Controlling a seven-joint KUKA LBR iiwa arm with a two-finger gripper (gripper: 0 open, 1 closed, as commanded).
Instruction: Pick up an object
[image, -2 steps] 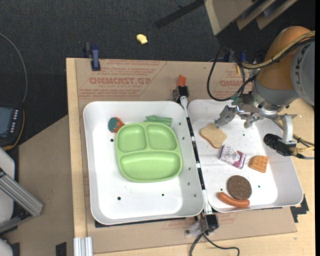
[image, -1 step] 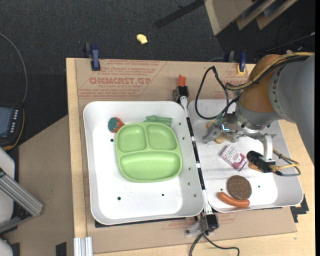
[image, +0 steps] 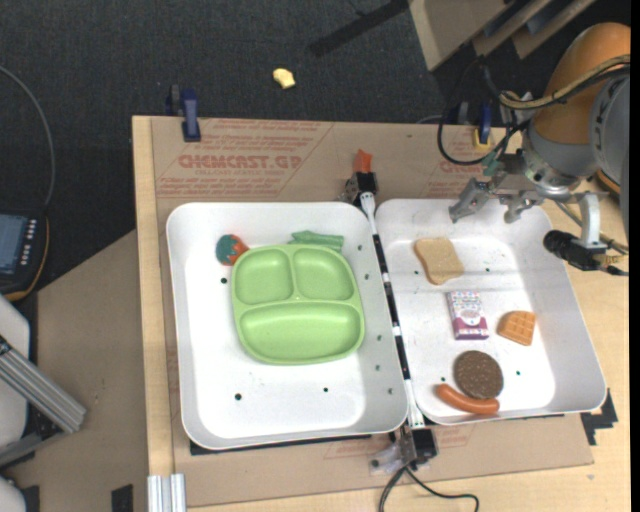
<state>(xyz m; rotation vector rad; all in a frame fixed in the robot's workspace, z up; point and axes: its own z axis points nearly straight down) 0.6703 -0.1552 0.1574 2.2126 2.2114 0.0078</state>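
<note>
- The gripper (image: 493, 203) hangs over the far edge of the right bin (image: 560, 300), near that bin's far-left corner; its two grey fingers (image: 466, 206) are spread apart, released, with nothing between them.
- The bread slice (image: 438, 259), tan and roughly square, lies in the far-left part of the right bin, just below the gripper and apart from it.
- A small pink and white packet (image: 467, 314) lies near the middle of the right bin; it bears printing too small to read.
- An orange waffle piece (image: 517, 327) sits just right of the packet, not touching it.
- A dark brown round cookie (image: 478, 373) lies towards the near edge of the right bin, with a red-orange sausage (image: 466, 400) just beside it at the near-left corner.
- The left bin (image: 200, 330) holds a green divided plate (image: 297, 303) with three compartments, set in the bin's far half.
- A red and green toy fruit (image: 231, 249) sits at the plate's far-left corner, and a green flat item (image: 318, 239) lies along the plate's far edge.
- The brown board (image: 250, 160) beneath the bins carries red lettering, "CHEMCAST GP"; the smaller lines under it are unreadable.
- A blue clamp (image: 187, 111) grips the board's far-left corner.
- A small yellow scrap (image: 284, 77) lies on the dark floor beyond the board.
</note>
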